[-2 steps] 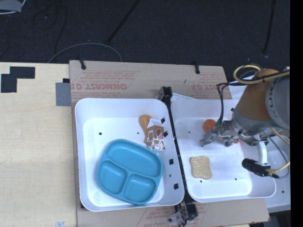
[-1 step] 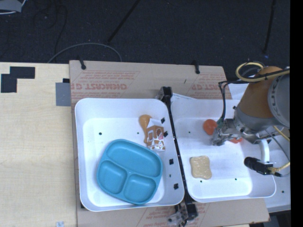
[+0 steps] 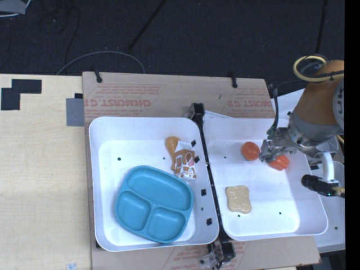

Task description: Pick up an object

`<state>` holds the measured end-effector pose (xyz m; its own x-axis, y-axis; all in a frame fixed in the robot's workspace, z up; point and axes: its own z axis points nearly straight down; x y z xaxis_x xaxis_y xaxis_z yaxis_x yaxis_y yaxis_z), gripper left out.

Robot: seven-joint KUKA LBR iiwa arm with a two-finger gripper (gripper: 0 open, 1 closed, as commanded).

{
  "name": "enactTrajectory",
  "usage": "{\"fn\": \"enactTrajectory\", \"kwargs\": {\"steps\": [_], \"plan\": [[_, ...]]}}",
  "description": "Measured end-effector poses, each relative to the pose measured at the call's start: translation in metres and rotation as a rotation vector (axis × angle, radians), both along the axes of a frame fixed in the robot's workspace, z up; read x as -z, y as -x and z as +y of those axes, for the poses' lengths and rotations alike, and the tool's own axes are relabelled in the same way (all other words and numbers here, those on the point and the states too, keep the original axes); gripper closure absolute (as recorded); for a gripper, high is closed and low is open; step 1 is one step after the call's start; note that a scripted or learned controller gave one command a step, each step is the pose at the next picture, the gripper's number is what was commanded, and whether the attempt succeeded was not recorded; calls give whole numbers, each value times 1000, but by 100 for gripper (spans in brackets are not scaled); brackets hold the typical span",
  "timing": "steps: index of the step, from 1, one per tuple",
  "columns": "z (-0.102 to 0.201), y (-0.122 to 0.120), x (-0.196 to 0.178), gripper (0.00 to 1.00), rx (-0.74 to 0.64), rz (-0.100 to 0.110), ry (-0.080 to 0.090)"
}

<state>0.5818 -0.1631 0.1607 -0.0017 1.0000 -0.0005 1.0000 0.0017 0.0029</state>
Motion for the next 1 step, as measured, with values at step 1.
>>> {"fn": "enactTrajectory", "kwargs": {"steps": [1], "plan": [[6, 6, -57, 100, -1, 0, 0]]}}
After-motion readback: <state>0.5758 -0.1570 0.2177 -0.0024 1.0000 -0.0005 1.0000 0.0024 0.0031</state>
